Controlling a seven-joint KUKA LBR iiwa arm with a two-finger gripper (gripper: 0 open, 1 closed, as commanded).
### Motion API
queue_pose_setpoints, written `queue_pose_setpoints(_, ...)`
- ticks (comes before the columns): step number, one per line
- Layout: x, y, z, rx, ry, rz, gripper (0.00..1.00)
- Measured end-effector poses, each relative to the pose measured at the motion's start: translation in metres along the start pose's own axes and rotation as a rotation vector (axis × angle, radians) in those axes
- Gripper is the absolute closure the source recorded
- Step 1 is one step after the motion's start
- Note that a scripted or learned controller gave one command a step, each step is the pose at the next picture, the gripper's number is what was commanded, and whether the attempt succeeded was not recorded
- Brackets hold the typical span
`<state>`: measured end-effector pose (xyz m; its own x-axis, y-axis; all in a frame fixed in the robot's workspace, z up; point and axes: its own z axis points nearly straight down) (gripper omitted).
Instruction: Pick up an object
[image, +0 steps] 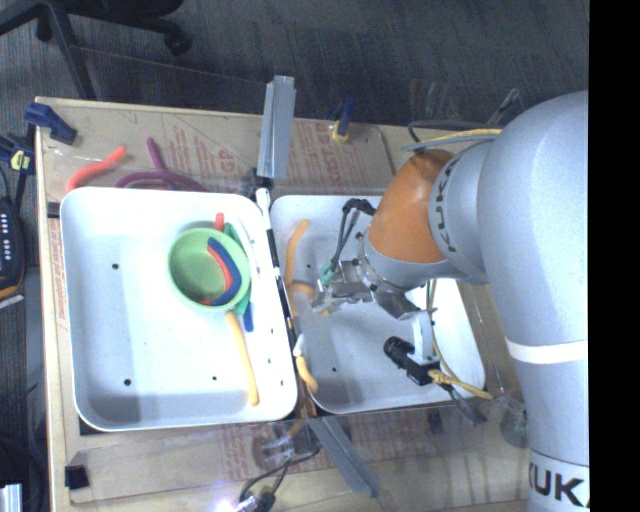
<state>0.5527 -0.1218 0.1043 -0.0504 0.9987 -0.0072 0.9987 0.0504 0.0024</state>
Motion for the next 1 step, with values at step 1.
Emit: queue_pose_setpoints(1, 0.0310, 0.0473, -0.1123, 0.003, 0.007, -0.224, 1.00)
